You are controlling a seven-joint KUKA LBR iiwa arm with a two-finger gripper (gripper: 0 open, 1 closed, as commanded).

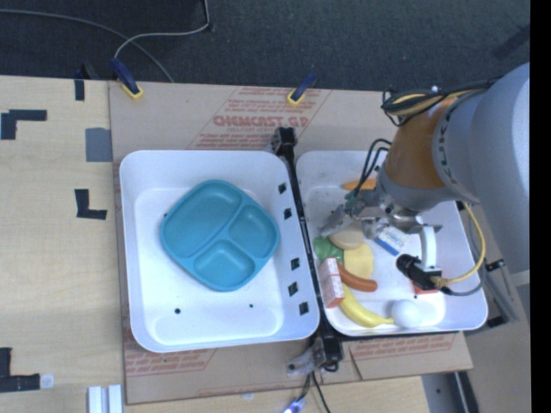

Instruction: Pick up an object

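Note:
The right bin (451, 326) holds several toy foods. Among them are a tan oval piece (347, 240), a yellow wedge (361, 259), a red sausage (360, 281), a banana (362, 316) and a white egg (411, 312). A green piece (322, 248) and a red-and-white packet (331, 281) lie by the bin's left wall. My gripper (349, 216) is low in this bin, just above the tan piece. The wrist and its cables hide the gripper's tip, and I see nothing held in it.
The left bin (138, 256) bears a blue divided plate (220, 234). An orange piece (358, 184) peeks out behind the wrist. A small blue-and-white item (389, 243) lies under the arm. The grey arm (491, 144) covers the right bin's far right side.

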